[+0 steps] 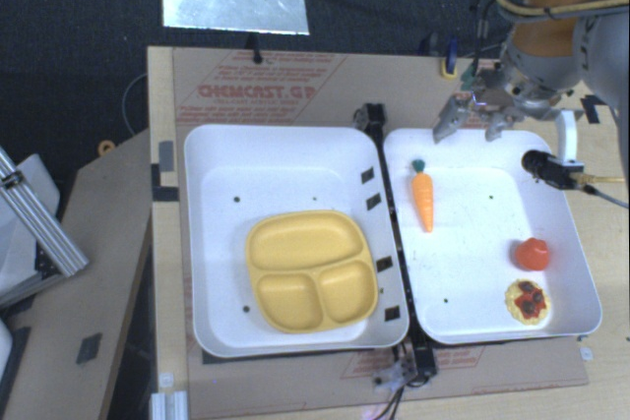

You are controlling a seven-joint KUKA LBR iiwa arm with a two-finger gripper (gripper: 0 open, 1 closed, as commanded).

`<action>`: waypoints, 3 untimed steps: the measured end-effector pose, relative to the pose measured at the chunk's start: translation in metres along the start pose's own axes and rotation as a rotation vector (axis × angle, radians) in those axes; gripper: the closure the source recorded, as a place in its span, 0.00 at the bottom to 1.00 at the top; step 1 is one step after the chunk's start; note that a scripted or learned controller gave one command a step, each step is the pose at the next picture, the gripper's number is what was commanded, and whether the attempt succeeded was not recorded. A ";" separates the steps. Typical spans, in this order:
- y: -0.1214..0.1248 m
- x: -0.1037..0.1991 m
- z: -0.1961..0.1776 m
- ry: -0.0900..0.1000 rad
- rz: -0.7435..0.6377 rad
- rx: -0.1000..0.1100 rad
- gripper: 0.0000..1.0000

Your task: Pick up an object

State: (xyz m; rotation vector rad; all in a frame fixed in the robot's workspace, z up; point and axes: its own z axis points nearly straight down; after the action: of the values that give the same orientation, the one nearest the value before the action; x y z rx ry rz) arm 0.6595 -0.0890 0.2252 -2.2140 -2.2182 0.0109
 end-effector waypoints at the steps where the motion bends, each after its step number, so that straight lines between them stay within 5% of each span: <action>1: 0.002 0.000 -0.007 -0.001 -0.002 -0.012 0.00; 3: 0.002 -0.002 0.098 -0.001 0.001 -0.009 0.00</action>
State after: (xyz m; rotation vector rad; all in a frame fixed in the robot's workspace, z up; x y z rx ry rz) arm 0.6606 -0.0906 0.1273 -2.2193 -2.2224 0.0020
